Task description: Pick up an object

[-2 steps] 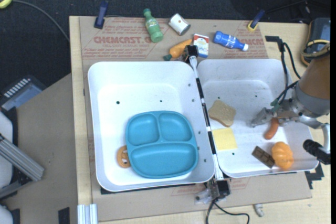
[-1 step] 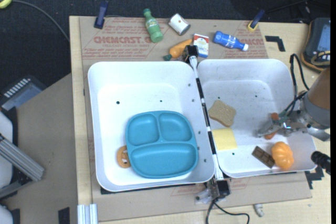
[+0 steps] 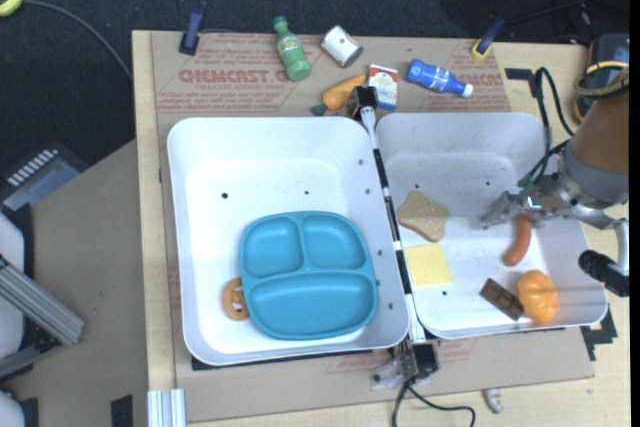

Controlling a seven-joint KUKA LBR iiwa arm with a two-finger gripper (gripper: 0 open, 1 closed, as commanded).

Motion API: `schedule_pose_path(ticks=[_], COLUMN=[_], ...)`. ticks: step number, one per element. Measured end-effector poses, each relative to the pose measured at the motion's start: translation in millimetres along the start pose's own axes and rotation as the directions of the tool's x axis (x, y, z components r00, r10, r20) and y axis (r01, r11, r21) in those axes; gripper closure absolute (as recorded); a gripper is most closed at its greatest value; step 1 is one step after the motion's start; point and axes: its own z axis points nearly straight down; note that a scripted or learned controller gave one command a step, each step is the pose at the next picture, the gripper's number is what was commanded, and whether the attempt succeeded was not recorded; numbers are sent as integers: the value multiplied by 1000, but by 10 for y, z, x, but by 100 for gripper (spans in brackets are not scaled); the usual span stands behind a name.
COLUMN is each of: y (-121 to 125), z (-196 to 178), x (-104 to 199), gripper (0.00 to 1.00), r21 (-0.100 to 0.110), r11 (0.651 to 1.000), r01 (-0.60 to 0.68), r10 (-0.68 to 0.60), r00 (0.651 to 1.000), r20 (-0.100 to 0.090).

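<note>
Two white bins sit side by side on the bench [image 3: 150, 215], and we count their loads separately. The left bin [image 3: 200, 165] holds one blue divided plate [image 3: 305, 273] and one small pretzel [image 3: 235, 299] tucked against the plate's left rim. The right bin [image 3: 450, 135] holds five loose things: one slice of bread [image 3: 422, 215], one yellow cheese square [image 3: 428, 265] lying just below it, one sausage [image 3: 518, 240], one brown chocolate piece [image 3: 500, 298] and one small orange pumpkin [image 3: 538, 295] touching the chocolate at the bin's near right corner.

We judge the scatter deliberate: the pieces lie mostly apart, so a grasp can close on one without catching another, though the chocolate and pumpkin crowd each other.

The arm [image 3: 600, 150] reaches in from the right and its pincer [image 3: 512, 208] hangs low over the right bin, just above the sausage's upper end. Its fingers look spread, one prong pointing left, and we see nothing between them. We take the sausage as the likely target, since it lies directly under the tool and stands clear of its neighbours.

Along the bench's far edge, outside the bins, we count one green bottle [image 3: 292, 49], one blue bottle [image 3: 438, 78], one white can [image 3: 341, 45], one small carton [image 3: 382, 85], one orange toy [image 3: 343, 94] and two blue clamps [image 3: 192, 27].
</note>
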Motion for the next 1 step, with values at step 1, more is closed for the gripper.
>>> schedule_pose_path(ticks=[1], y=[3], z=[-101], x=[-5], gripper=[100], r21=[-2], r11=[1000], r01=[1], r10=[-1], r00=[1000], r20=[3])
